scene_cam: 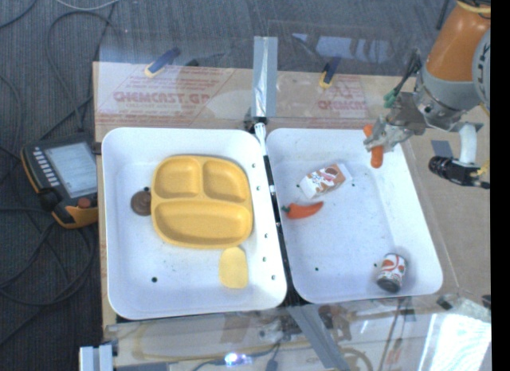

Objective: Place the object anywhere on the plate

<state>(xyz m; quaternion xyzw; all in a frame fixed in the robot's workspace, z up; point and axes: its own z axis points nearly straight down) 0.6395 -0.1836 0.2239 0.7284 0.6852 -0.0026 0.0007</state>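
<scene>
The yellow three-compartment plate [199, 200] lies in the left bin [119, 282], with nothing on it. My gripper [381, 140] hovers over the far right corner of the right bin [422, 234], well away from the plate. A small orange stick-shaped object [376, 155] hangs between its fingers, with its lower end pointing down toward the bin floor. The gripper looks shut on it.
In the right bin lie a white-and-red packet [325, 180], an orange pepper with a green stem [304, 209] and a small can [390, 272]. A brown disc [141, 201] touches the plate's left edge, and a pale yellow oval [233, 267] lies just below the plate.
</scene>
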